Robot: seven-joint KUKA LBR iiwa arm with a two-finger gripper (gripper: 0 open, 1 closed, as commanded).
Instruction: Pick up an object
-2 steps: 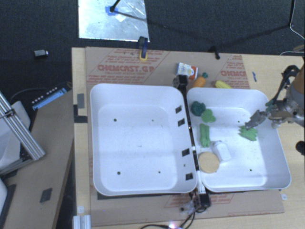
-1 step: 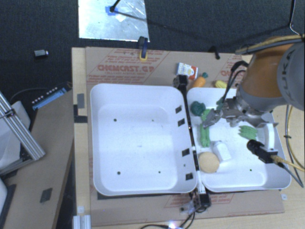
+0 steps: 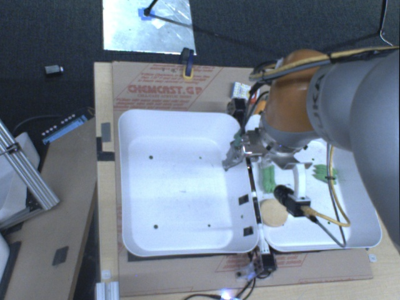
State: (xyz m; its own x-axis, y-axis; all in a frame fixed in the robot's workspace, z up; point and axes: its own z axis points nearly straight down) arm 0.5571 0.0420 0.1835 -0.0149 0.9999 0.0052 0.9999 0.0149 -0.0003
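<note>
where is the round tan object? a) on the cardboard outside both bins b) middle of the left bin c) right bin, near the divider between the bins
c: the round tan object lies in the right bin, close beside the divider, below a green object.

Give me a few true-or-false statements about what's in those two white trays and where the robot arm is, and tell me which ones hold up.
1. The arm hangs over the right bin. True.
2. A round tan object lies in the left bin. False: it lies in the right bin, near the wall between the two bins.
3. A green object lies in the right bin, just behind the tan one. True.
4. The gripper is lifting the tan object. False: the tan object rests on the bin floor, apart from the gripper, which is at the inner edge of the left bin.
5. The bins sit on a sheet of cardboard with red lettering. True.
</note>
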